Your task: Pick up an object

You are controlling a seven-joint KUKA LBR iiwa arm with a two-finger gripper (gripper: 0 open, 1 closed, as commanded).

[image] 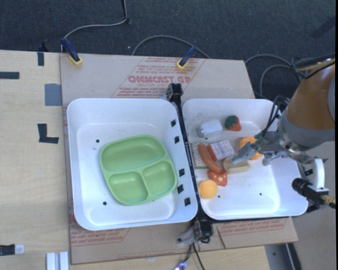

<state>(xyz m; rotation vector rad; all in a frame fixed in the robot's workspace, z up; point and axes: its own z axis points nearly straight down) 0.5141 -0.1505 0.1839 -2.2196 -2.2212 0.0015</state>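
- One wooden bench top [22, 167] fills the left of the camera view, marked with several dark tape pieces.
- One sheet of brown cardboard with red printing [152, 77] lies under both bins, pinned at its far edge by two yellow-and-blue clamps [72, 54].
- Two shallow white plastic bins sit side by side, touching along a black clipped seam.
- The left white bin [81, 128] holds one item: a light green plastic divided plate with three compartments [138, 169], lying flat near the bin's middle.
- The right white bin [253, 204] holds a cluster of small toy foods in its left and middle part.
- One orange ball-shaped fruit [208, 189] rests nearest the front, just beside one red strawberry-like piece [218, 178].
- One reddish-brown sausage [209, 157] lies at a slant beside one pale printed packet [223, 149].
- One pale grey-white block [209, 129] sits toward the far side, near one small red piece with a green top [232, 122].
- One tan stick-shaped piece [236, 163] lies across the middle, and one orange piece [247, 143] sits just behind the gripper.
- One grey arm with an orange band [310, 103] reaches in from the right; its two-finger gripper [251, 153] is low among the orange and tan pieces, and whether it is released or clenched cannot be told.
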